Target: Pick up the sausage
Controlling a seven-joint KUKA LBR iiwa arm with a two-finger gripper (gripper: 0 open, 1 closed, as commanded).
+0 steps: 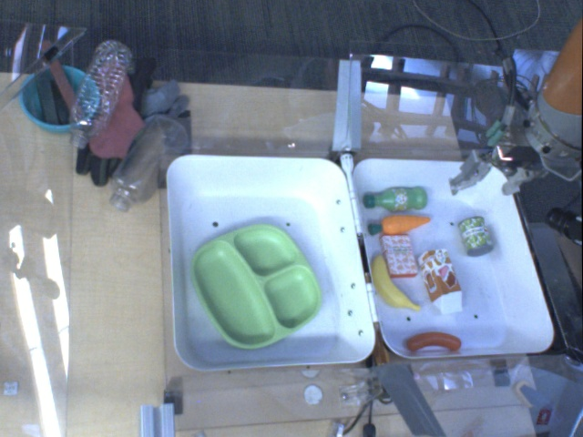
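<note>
No label legible; sausage (433,341) lies unlabelled.

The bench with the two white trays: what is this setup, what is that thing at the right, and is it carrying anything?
One camera looks down at a slant. The thing at the right is a robot arm ending in a two-finger gripper, open, holding nothing. It hovers over the right bin, which holds toy food: a green bottle, carrot, banana, two small cartons, a can and the sausage near the front edge. The left bin holds a green divided plate.
</note>
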